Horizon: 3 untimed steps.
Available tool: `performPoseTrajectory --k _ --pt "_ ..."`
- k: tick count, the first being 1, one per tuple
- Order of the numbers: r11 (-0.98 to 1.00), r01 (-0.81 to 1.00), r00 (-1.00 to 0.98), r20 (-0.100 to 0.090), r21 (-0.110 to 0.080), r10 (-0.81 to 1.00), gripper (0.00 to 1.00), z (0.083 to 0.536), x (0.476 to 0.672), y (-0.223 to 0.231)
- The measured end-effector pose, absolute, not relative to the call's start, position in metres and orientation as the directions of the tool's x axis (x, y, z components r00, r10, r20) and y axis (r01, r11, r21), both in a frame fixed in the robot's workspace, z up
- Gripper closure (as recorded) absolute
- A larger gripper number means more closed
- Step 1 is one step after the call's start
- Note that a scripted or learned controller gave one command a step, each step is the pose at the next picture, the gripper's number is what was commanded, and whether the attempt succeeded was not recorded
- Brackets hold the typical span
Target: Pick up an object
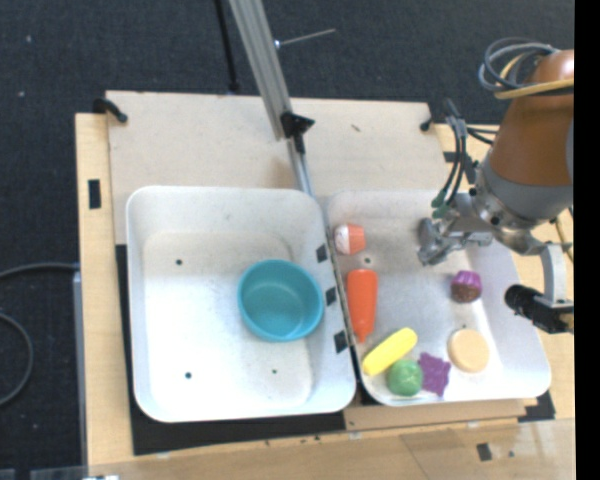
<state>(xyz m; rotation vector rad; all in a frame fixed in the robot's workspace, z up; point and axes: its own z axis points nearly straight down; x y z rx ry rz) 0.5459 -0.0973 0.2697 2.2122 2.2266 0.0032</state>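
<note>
A: Where are the things to be picked found?

B: All but one are seen in the right bin (500, 383), in the lower right of the frame. A carrot (362, 302) is laid by the bin's left wall, its long axis running nearly straight up and down the frame, the narrow tip pointed toward the bottom. Just above it, a small orange-and-white egg-like piece (350, 238) is seen. A yellow piece (390, 351) is laid below the carrot, its long axis slanted from lower left to upper right. A green ball (404, 378) and a purple star-like piece (435, 373) are placed just beside it, near the bin's bottom edge. A tan round piece (469, 350) is seen to their right, and a dark purple piece (466, 287) above that.

A: And the left bin?

B: A blue bowl (280, 300) is held in the left bin (180, 218), mouth up, toward its right side.

A: How is the arm posed?

B: The arm (530, 158) is brought in from the right edge, its orange band at the upper right, the grey wrist bent down over the right bin's upper part. The tool (435, 242) is seen left of the wrist, above and to the left of the dark purple piece and well apart from the carrot.

A: Is the tool spread or pressed together?

B: That cannot be told; it is seen as a small grey blur. Nothing is seen between its parts.

A: What else is on the desk (200, 138)?

B: A metal pole (265, 63) is slanted from the top of the frame down to the gap between the bins.
</note>
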Motion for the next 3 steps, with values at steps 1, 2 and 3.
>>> performPoseTrajectory --k 1,2,3 --pt "0.003 1.0 -0.003 -0.001 0.002 1.0 1.0 0.256 0.544 -0.05" --pt "0.006 1.0 -0.006 0.0 0.0 1.0 1.0 0.243 0.547 0.002" --pt "0.009 1.0 -0.009 0.002 0.001 1.0 1.0 0.242 0.552 0.066"
